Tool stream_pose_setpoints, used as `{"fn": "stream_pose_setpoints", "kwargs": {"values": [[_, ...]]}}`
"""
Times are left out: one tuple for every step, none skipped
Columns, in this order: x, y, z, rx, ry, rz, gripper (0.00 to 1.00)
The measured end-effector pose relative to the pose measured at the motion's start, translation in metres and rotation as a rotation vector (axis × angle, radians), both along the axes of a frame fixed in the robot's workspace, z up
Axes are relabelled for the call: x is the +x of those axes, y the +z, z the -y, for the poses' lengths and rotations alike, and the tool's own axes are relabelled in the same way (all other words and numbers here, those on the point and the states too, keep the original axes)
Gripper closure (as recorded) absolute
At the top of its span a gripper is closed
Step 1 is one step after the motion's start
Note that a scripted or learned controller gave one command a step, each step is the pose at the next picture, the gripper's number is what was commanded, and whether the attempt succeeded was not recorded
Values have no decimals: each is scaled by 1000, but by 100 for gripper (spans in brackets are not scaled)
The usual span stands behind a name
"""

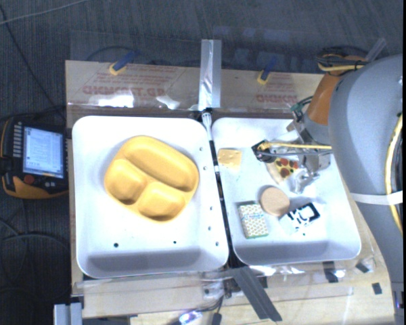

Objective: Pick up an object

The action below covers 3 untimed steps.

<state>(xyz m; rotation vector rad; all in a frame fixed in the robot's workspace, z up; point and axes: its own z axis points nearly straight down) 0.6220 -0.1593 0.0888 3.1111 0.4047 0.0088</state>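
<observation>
- A handheld control pendant (35, 156) with a lit screen lay on the dark floor, well off the left edge of the surface (149, 83).
- The left bin (88, 235) held one big yellow lumpy object (151, 177), near the middle, lobed like a soft cushion.
- A metal strip (210, 73) stood upright behind the seam where the two bins met.
- In the right bin (338, 242), a small pale yellow square piece (229, 158) sat near the upper left corner, just beside the dividing wall.
- Lower down lay a small patterned packet (254, 220) (greenish dots on white), with a round tan disc (275, 200) just to its right, close to touching.
- A black-and-white item (302, 214) lay just right of the disc.
- Above the disc sat a small thing with red and orange bits (285, 168); what it was could not be told.
- The hand (264, 149) hung low over that upper part of the bin, reaching in from the right; whether it was released or clenched could not be told.
- The grey arm (365, 127) with its orange band filled the right side.
</observation>
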Motion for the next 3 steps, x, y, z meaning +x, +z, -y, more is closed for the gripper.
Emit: {"fn": "stream_pose_setpoints", "kwargs": {"values": [[-7,114,65,2,-55,-11,0],[33,6,22,1,231,-18,0],[27,0,7,-5,277,-6,0]]}}
